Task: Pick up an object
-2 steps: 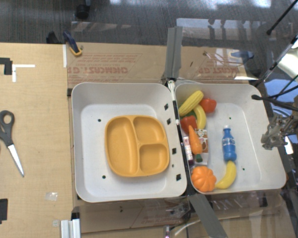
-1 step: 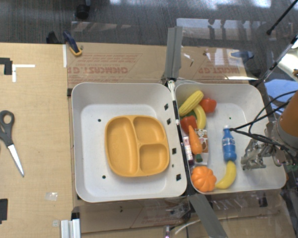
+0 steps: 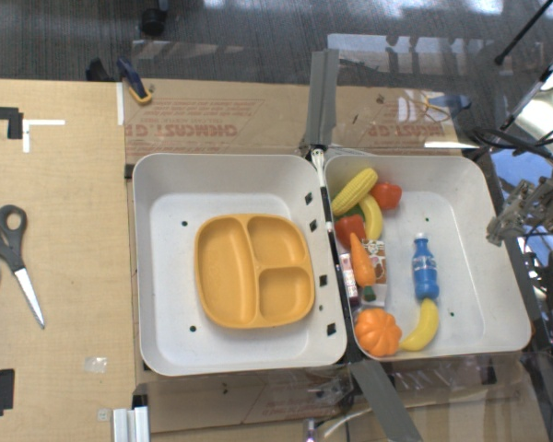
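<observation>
The right bin [image 3: 470, 201] holds several small toys along its left side. At the top lie a yellow corn cob [image 3: 354, 191] and a red tomato-like piece [image 3: 385, 194], with a small yellow banana [image 3: 372, 217] below them. Further down are a red pepper [image 3: 348, 228], an orange carrot [image 3: 361, 263] and a printed packet [image 3: 378, 263]. A blue bottle with a white cap [image 3: 425, 267] lies apart, near the bin's middle. At the front sit an orange pumpkin [image 3: 378, 331] and a second banana [image 3: 422, 325].
The left bin [image 3: 166, 201] holds a yellow three-compartment plate [image 3: 254, 271]. Scissors [image 3: 14, 256] lie on the bench at far left, a blue and yellow clamp [image 3: 134, 81] at the back. A grey metal part [image 3: 514, 212] overhangs the right bin's right rim.
</observation>
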